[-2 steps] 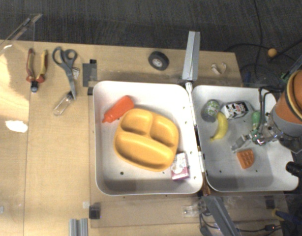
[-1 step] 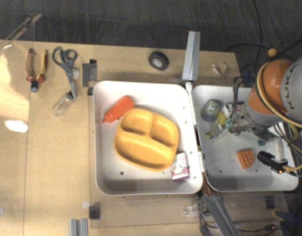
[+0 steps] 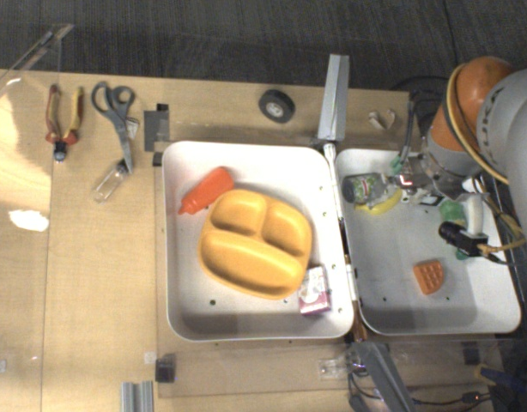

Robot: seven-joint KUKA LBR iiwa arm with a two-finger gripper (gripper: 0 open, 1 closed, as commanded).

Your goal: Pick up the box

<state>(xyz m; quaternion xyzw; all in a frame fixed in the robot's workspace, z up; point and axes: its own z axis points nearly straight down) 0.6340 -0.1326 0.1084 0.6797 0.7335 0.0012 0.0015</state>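
The box (image 3: 315,290) is small, white and pink. It lies in the near right corner of the left bin (image 3: 186,230), against the yellow divided tray (image 3: 257,242). My gripper (image 3: 408,181) hangs over the far part of the right bin (image 3: 392,307), well away from the box. It sits just right of a grey-green can (image 3: 361,187) and a yellow object (image 3: 384,202). Nothing can be seen held in it.
An orange bottle-shaped object (image 3: 205,190) lies at the far left of the left bin. In the right bin are an orange ridged piece (image 3: 428,276) and a green object (image 3: 453,209). Scissors (image 3: 118,114), pliers (image 3: 62,118) and a tape roll (image 3: 277,105) lie on the bench.
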